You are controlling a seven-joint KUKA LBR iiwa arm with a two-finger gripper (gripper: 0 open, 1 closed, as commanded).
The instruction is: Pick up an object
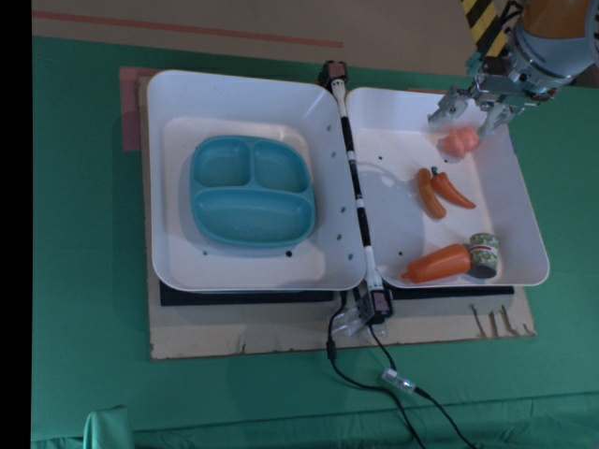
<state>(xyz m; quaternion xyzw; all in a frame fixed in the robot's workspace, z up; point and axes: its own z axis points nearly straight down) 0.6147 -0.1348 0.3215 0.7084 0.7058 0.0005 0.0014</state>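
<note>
**Over the right bin's far corner: fingers spread, nothing held**

Above the right bin's (520,215) far edge sits the gripper (474,110), fingers splayed apart, nothing between them. Grey arm with orange band enters from the top right.

Nearest thing: one pale pink, lumpy soft-looking object (460,142), just below the fingertips, near the bin's far rim. Cannot tell whether the fingers touch it.

Other contents of that bin, all nearer the camera:
- 1 orange hot-dog-shaped piece (430,194), smooth, elongated.
- 1 red-orange chili pepper (451,190) with dark stem, just beside it, nearly touching.
- 1 bigger orange carrot-like cone (437,264), glossy, lying flat.
- 1 small patterned cup or can (484,255) on its side, touching the cone's thick end.

Open white floor around the pink object; nothing crowds it.

Left bin (168,110): 1 teal plastic plate (251,191), three compartments, rounded corners.

Both bins are shallow, white, glossy, rounded. A black-and-white striped bar (354,177) runs between them. Cardboard sheet under the bins, green cloth over the counter (84,251). Black cables (374,372) trail off the near end.
</note>
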